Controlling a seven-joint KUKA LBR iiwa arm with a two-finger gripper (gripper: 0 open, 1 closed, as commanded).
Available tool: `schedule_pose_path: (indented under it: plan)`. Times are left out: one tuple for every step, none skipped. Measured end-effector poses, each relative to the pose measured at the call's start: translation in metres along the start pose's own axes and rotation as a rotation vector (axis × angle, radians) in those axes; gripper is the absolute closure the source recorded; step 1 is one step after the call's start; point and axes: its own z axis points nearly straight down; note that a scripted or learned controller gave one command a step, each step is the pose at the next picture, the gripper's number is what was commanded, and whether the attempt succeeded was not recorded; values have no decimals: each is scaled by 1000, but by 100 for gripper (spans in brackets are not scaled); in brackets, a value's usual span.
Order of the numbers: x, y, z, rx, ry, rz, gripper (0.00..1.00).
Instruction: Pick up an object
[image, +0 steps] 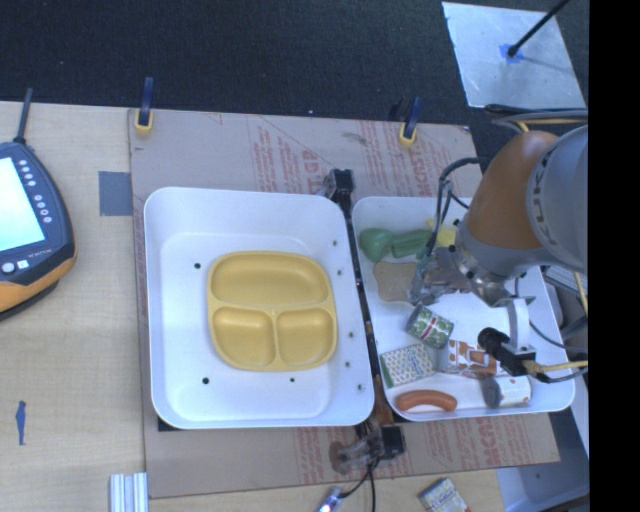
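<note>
We look down on a pale wooden bench (70, 400) with a brown cardboard sheet (250, 150) under two shallow white bins. Nearest us, a small printed packet (440, 494) lies on the bench outside the bins. In the near corner of the right bin (560, 400) lies an orange-red sausage (427, 402). Just beyond it are a green-and-white checked packet (405, 364) and, to that packet's right, a brown-and-white patterned carton (480, 358) lying flat. A small can (430, 326) with a green and white label lies on its side, tilted, just past the packet. The gripper (430, 288) hangs low over the middle of this bin, right above the can's far end and very close to it, though we cannot tell whether they touch, nor whether the gripper is spread or closed. Nothing is visibly held in it. Beside the gripper, toward the bin's left wall, lies a flat tan piece (392, 282), and beyond that a green object (392, 243) against the far wall. The left bin (170, 300) holds a yellow divided plate (271, 309) near its middle. At the bench's left edge sits a control pendant (28, 225) with an orange rim. Two yellow-tipped clamps (145, 115) pin the far edge of the cardboard, and past them lies dark floor (250, 40).
</note>
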Motion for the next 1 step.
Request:
schedule_pose_path:
  plan:
    - [0, 0, 0, 0, 0, 0, 0]
